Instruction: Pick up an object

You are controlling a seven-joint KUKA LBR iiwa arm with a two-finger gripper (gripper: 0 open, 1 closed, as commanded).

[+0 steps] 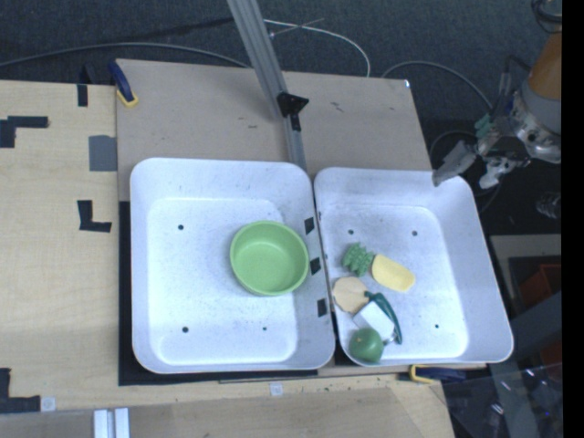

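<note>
A green bowl (269, 258) sits in the left bin (164, 199). The right bin (438, 235) holds a small cluster near its front left: a bumpy green toy (357, 259), a yellow piece (393, 274), a tan round piece (349, 294), a white and teal item (380, 317) and a green ball (367, 345). My gripper (469, 169) hangs at the right bin's far right corner, well apart from the cluster. Its two fingers stand open with nothing between them.
A grey pole (265, 57) slants down from the top to the gap between the bins. Cables (347, 44) lie on the dark floor behind the bench. A blue and yellow clamp (121, 84) sits at the board's far left corner.
</note>
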